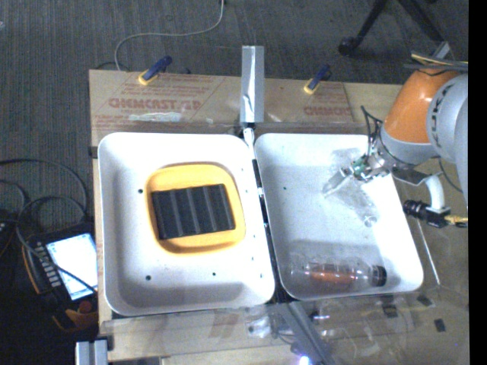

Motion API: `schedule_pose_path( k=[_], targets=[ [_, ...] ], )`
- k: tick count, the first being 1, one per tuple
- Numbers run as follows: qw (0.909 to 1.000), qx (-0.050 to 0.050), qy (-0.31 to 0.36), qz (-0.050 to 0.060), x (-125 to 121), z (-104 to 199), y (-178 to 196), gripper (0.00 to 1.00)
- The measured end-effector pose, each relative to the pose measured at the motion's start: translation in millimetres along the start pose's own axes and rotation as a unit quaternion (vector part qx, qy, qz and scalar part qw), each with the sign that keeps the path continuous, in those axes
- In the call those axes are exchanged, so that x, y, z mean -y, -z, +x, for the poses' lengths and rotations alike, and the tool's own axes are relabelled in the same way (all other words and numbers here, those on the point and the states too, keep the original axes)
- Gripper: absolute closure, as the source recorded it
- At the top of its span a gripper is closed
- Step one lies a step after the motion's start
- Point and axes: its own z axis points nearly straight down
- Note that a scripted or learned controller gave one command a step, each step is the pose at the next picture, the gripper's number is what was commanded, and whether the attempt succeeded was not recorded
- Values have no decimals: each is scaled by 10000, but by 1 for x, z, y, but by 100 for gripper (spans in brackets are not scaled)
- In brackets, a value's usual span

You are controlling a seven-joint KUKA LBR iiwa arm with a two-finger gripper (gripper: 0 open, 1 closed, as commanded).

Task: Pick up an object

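Clear plastic: that's what sits in the right bin [293, 204], two see-through things on white, both hard to read.
Bottle: a clear bottle [338, 274] lies on its side along the near wall of the right bin, dark cap toward the near right corner, something reddish inside.
Bottle handling: I'd judge it light, smooth and round, so likely to roll or squirt out of a pinch. Best hold looks like across the middle of the body, fingers square to its length.
Wrapper: a crumpled clear wrapper [351, 182] lies toward the far right corner of the same bin, spreading down toward the bin's middle.
Wrapper handling: looks nearly weightless, soft and crinkly. Nothing stiff to squeeze, so a raised fold or bunched ridge is the place to nip; slick film may slide free.
Gripper: the gripper [364, 167] is low over the far end of the wrapper, right at the far right part of the bin. Whether it is spread or pinched I cannot tell; its tip merges with the shiny film.
Arm: grey with an orange band, coming in over the right bin's right rim.
Left bin: the left bin [122, 158] holds a yellow tray [163, 181] with a dark ribbed insert [192, 210], lying flat in the middle. It looks stiff and wide, awkward for a two-finger pinch except at a rim.
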Motion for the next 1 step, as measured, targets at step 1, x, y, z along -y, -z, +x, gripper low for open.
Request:
schedule_pose_path(
  k=[1],
  targets=[
    [9996,-11,-292,36,33,31,117,0]
  ],
)
